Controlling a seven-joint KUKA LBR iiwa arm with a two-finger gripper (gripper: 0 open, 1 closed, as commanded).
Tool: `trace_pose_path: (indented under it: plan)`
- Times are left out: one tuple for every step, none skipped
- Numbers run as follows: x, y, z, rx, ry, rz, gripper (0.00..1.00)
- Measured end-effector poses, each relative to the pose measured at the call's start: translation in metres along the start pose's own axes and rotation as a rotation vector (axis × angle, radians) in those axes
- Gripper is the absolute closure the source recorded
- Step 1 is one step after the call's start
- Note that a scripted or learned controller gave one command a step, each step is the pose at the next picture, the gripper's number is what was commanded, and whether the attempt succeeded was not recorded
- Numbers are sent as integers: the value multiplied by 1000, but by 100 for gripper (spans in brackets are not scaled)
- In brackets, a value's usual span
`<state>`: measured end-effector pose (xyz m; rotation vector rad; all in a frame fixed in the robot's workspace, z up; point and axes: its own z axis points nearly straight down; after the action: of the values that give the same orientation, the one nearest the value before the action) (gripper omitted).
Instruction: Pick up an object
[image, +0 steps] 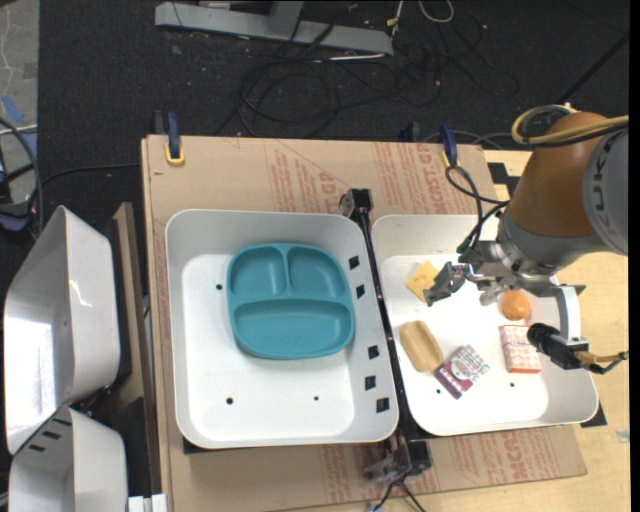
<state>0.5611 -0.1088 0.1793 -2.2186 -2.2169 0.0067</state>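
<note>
1. In the right shallow white bin (570, 405) lie several loose things: a pale yellow wedge like cheese (421, 279), a tan bread-roll shape (422, 345), a small purple-and-white packet (462, 369), a small orange ball (515, 305) and a pink-and-white carton (520, 349).
2. The dark claw (447, 283) hangs just beside the yellow wedge, on its right; nothing sits between its fingers, which look spread apart.
3. The grey arm with its orange band (565, 170) reaches in over that bin.
4. The left white bin (200, 400) holds a teal divided plastic plate (291, 300).
5. Both bins rest on the cardboard-covered bench (300, 170).
</note>
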Motion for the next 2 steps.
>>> trace_pose_path:
  plan:
    - [-1, 1, 44, -2, 0, 1, 0]
    - [0, 1, 90, -3, 0, 1, 0]
